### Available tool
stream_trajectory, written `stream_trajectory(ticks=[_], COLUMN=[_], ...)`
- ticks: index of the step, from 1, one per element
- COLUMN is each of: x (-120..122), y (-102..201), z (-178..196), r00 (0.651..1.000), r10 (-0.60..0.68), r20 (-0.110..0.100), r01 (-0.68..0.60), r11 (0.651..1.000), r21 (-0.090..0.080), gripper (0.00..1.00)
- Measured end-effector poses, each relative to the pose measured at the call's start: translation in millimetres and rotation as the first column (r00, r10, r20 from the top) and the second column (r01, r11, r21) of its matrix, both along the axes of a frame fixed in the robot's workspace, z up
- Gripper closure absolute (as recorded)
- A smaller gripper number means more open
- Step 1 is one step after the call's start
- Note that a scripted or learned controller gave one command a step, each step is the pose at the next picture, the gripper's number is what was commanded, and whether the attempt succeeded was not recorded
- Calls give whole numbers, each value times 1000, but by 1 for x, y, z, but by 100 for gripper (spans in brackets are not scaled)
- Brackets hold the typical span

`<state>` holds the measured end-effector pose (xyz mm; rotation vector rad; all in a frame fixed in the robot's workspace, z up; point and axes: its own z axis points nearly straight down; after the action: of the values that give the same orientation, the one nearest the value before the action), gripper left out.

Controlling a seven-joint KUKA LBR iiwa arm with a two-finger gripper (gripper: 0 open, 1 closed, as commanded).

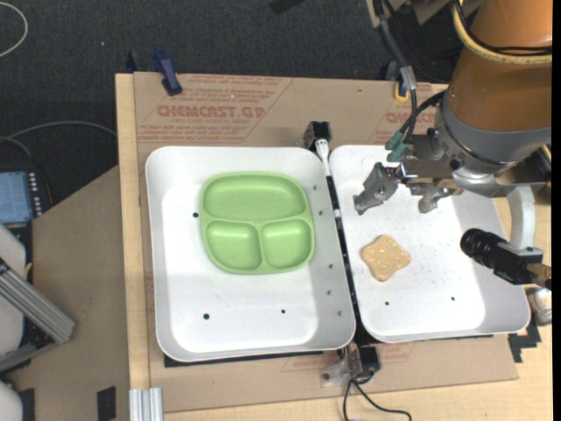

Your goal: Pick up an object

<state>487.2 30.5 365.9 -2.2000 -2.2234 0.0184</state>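
Note:
A flat tan piece shaped like a cracker lies in the right bin, left of its middle. My gripper hangs over the back half of that bin, just behind the tan piece and apart from it. It is open, its two grey fingers spread wide with nothing between them. A green three-compartment plate lies flat in the left bin, with nothing in its compartments.
The two bins meet along a ridge with black clamps at both ends. A black cylinder juts over the right bin's right side. The big orange and grey arm covers the back right corner. Brown board surrounds the bins.

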Motion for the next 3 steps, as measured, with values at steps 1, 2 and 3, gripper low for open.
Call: stream_trajectory(ticks=[1,2,3], x=[-8,-9,-8], y=[54,140,79], z=[139,124,172], r00=[999,1000,1000], r10=[-2,0,-17], r20=[35,18,25], r01=[2,0,17], r11=[1000,1000,1000], r21=[4,0,0], gripper=[0,0,0])
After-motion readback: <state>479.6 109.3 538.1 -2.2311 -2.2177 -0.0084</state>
